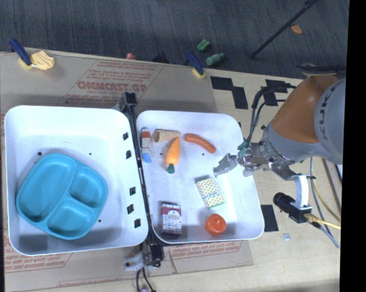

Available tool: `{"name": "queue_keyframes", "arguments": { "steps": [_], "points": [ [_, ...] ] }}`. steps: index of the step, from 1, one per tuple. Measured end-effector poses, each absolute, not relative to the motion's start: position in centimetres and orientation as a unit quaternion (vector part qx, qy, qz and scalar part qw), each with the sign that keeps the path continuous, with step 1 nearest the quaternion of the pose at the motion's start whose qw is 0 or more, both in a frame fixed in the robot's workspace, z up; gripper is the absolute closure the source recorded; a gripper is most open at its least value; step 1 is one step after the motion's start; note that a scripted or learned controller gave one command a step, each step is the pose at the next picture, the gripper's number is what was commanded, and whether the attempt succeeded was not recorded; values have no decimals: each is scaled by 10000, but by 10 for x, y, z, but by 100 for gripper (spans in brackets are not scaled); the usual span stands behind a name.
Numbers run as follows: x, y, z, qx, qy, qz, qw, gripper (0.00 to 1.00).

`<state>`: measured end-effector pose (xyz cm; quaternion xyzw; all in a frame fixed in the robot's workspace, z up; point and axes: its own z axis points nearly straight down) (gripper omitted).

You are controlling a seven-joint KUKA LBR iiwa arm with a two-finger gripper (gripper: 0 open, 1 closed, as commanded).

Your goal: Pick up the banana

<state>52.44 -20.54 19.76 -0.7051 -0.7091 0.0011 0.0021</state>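
Note:
My gripper hangs over the right side of the right bin, close to its right wall. Just below and left of it lies a yellow-and-white patterned packet. Further left lies an orange-yellow tapered piece with a green tip, pointing down the bin. A reddish sausage lies up and to the left of the gripper. Nothing shows between the fingers.
The right bin also holds a tan cone, a small bottle, a dark red box and an orange-red ball. A blue divided plate lies in the left bin. Cables run at the right.

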Motion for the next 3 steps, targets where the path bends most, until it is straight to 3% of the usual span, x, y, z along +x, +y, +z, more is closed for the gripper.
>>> {"name": "queue_keyframes", "arguments": {
  "steps": [1,2,3],
  "points": [
    [510,-150,118,-7437,-6685,14,31,0],
    [651,-120,92,-6741,-7385,98,137,0],
    [600,-94,91,-6434,-7656,11,16,0]
  ]
}}
